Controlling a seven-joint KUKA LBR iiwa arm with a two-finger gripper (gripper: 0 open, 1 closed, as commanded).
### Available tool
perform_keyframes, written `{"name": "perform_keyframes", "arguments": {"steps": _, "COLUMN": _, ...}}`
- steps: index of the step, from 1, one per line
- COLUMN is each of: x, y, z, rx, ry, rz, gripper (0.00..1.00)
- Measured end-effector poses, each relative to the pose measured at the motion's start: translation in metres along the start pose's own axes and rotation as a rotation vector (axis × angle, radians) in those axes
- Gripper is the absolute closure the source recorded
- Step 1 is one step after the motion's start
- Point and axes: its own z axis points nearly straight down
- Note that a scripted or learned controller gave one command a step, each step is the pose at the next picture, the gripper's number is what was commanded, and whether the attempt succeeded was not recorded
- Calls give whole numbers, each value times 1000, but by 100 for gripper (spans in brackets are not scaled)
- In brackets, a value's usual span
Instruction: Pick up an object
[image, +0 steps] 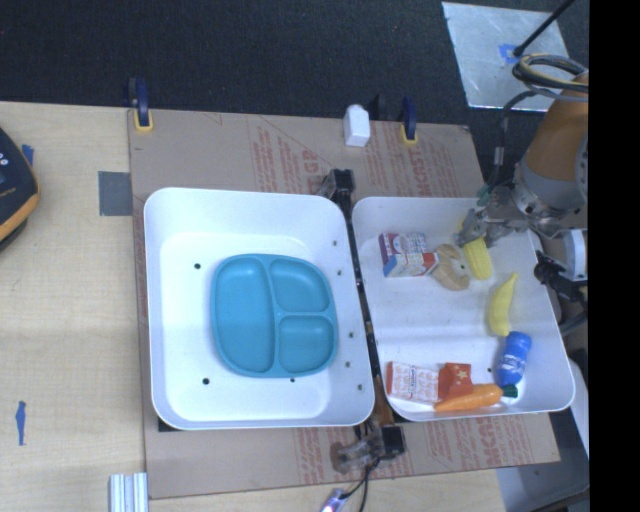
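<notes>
The claw (480, 228) is lowered over a yellow corn cob (479, 260) in the right bin (420, 330) — whether a grip is made cannot be told. Nothing is seen lifted — the pick is judged unfinished. A banana (501, 304) lies just beyond.

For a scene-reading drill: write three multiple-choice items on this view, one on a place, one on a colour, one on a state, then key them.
1. Where does the divided plate lie?
A. In the left bin
B. In the right bin
C. On the bare bench

2. What colour is that plate?
A. Red
B. Blue
C. Yellow

3. How does the carrot lie?
A. Standing upright
B. Flat along the right bin's near wall
C. On the divided plate

Key: 1 A, it sits mid-floor in the left bin. 2 B, its three compartments are light blue. 3 B, it lies flat beside the blue bottle.
</notes>
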Motion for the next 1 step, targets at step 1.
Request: {"name": "perform_keyframes", "arguments": {"steps": 1, "x": 138, "y": -6, "z": -86, "rx": 6, "ry": 5, "rz": 2, "gripper": 100}}
